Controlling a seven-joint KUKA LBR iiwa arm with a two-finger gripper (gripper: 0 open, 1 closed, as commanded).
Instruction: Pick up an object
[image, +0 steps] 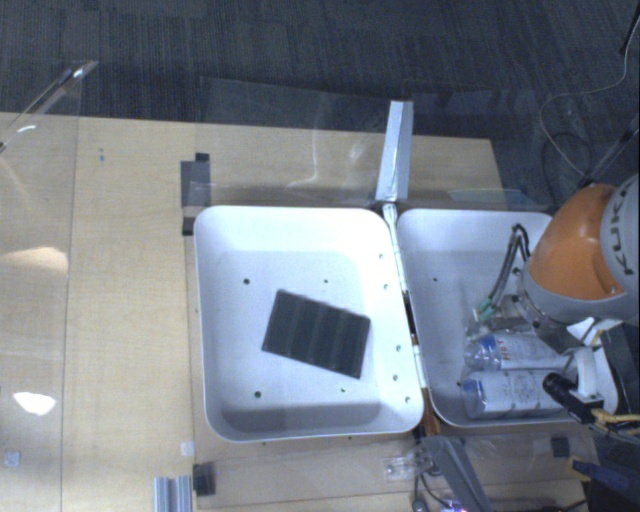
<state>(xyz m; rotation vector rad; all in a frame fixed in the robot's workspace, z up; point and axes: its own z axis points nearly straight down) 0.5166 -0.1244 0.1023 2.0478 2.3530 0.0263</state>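
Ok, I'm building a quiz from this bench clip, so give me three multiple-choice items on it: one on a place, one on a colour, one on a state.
1. Where does the dark ribbed rectangular pad lie?
A. in the left bin
B. in the right bin
C. on the bench outside the bins

2. What colour is the band on the arm?
A. blue
B. orange
C. green

3. How does the dark pad sit in its bin?
A. standing on edge against a wall
B. flat, turned at a slant to the walls
C. hanging over the rim

Key: 1 A, the pad rests on the left bin floor. 2 B, the rounded band above the right bin is orange. 3 B, it lies flat with edges askew to the walls.
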